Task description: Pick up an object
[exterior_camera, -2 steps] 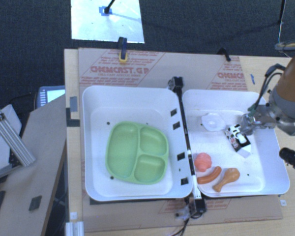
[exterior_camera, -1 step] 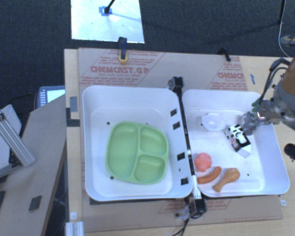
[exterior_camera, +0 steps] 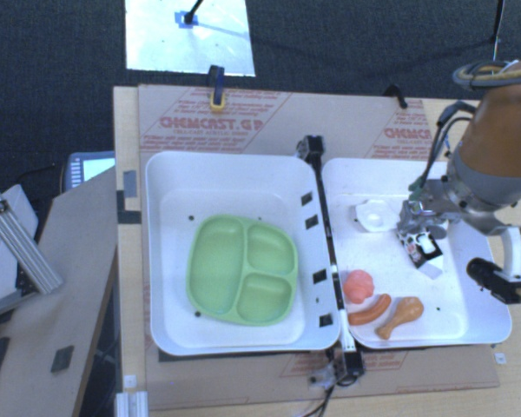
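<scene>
A grey and orange robot arm [exterior_camera: 495,137] reaches over the right bin [exterior_camera: 469,320], its jaws low at the bin floor; how far they are open cannot be told. A white cup [exterior_camera: 372,216] sits just left of them. Nearer the camera lie a pink ball [exterior_camera: 359,286], a sausage [exterior_camera: 370,309] and a drumstick [exterior_camera: 399,316]. The left bin [exterior_camera: 169,181] holds a green divided plate [exterior_camera: 241,270].

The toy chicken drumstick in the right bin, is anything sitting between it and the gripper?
Nothing visible blocks it. The tan plastic chicken drumstick lies near the right white bin's front, beside an orange toy sausage and a pink round toy. The two-finger gripper hangs above and behind it, with bare bin floor between them.
</scene>
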Controlling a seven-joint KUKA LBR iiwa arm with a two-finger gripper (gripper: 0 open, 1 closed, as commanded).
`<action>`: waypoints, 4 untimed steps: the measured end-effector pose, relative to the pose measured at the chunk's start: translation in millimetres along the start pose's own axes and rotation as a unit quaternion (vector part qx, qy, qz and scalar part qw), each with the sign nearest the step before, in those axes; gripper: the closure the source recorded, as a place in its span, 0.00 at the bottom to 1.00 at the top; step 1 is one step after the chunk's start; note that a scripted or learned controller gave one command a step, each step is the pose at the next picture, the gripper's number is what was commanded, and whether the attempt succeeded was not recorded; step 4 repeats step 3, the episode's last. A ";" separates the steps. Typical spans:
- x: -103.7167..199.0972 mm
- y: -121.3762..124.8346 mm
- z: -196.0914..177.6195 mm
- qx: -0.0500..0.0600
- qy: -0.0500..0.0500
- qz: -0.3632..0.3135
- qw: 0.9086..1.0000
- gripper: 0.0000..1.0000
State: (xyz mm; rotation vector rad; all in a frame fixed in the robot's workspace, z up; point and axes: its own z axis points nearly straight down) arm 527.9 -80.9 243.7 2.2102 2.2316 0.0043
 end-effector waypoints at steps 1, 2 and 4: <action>52.9 3.3 -3.0 0.000 0.000 0.000 1.000 1.00; 105.8 1.0 10.4 0.000 0.000 0.001 1.000 1.00; 163.7 -8.3 20.8 0.001 0.000 0.001 1.000 1.00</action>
